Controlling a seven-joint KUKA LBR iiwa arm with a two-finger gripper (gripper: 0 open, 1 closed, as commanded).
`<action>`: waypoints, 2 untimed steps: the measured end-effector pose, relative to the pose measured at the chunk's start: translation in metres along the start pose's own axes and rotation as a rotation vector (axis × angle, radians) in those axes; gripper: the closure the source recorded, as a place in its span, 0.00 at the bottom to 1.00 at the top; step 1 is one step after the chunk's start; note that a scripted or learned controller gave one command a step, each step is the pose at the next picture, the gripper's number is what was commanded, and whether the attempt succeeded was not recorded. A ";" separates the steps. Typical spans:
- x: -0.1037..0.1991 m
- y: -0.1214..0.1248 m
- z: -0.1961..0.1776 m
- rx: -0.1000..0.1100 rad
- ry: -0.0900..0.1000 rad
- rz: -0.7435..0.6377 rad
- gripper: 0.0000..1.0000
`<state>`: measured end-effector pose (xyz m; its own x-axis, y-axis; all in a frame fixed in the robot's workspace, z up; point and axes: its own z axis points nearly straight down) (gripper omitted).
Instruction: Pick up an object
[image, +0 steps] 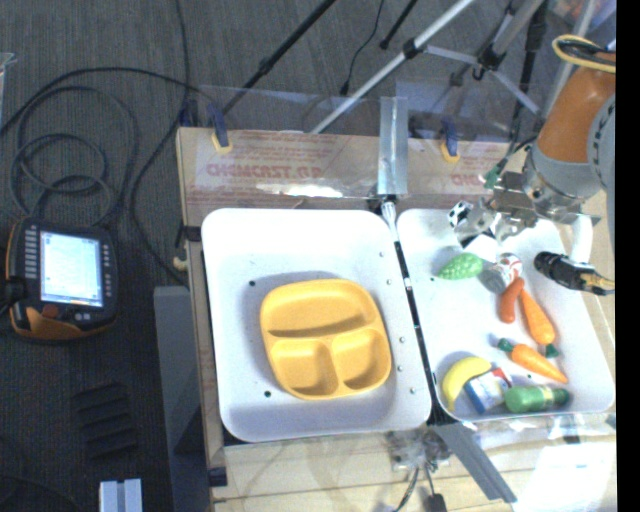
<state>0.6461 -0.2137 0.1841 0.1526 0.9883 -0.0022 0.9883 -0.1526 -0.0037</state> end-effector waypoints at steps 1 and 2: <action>0.003 -0.059 -0.035 0.000 0.000 -0.133 1.00; 0.033 -0.074 -0.048 0.000 0.002 -0.087 1.00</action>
